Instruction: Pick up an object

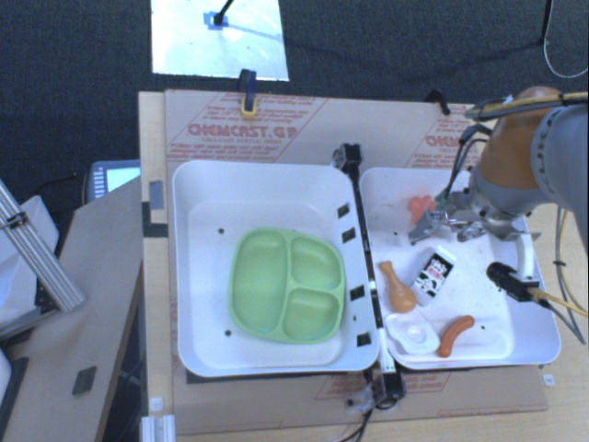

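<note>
Orange and nearest, a sausage (456, 334) lies at the front of the right bin (492, 307). A fried egg (411, 333), white with a yellow yolk, sits just beside it toward the left bin (198, 247). Behind the egg lies a tan drumstick (397, 285), and next to that a small black-and-white carton (433, 274), tilted, its print too small to read.

Just past the carton the hand (434, 226) hangs low over the bin floor, carried by the arm (520, 155) that reaches in from the right. Whether the hand is wide or narrow cannot be told, and nothing can be seen in its hold. A red thing (421, 206), too blurred to name, lies close behind it near the back wall.

The left bin holds a pale green divided plate (287, 285), well apart from the hand. Black clips (349, 238) run along the seam between the bins.

Beyond both bins, the cardboard (368, 118) under them reads "CHEMCAST GP" in red, and the print comes again, partly hidden, behind the arm. A yellow clamp (248, 107) grips its far edge. Farther back lies a white sheet (221, 35).
</note>
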Robot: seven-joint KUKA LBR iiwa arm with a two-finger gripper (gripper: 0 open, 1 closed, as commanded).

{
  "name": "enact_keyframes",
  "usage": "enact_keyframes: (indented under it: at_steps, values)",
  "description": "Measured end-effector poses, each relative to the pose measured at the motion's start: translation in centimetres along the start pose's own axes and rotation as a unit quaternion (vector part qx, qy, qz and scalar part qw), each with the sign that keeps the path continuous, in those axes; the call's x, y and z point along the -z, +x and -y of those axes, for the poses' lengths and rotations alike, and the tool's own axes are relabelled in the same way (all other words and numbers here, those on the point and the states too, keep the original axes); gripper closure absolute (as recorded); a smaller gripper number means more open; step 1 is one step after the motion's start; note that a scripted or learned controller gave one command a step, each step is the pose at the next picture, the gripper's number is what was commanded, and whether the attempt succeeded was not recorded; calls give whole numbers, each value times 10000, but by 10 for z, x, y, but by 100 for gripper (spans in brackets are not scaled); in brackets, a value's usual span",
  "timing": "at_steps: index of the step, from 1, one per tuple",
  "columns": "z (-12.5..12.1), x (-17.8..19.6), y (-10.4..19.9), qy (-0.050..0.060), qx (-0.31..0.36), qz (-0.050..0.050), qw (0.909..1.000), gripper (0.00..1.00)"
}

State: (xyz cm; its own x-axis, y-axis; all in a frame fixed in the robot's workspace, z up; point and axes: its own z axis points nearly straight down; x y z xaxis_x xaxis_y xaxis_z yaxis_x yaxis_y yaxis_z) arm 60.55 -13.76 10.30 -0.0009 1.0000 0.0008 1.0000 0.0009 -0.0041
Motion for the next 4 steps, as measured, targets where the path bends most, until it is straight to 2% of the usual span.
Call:
enact_keyframes:
  at_steps: [1, 2, 4]
  values:
    - [0, -19, 0, -18, -4, 3, 10000, 0]
    - [-2, -7, 0, -37, -6, 9, 10000, 100]
    - [-18, 101, 5, -58, 26, 10, 10000, 100]
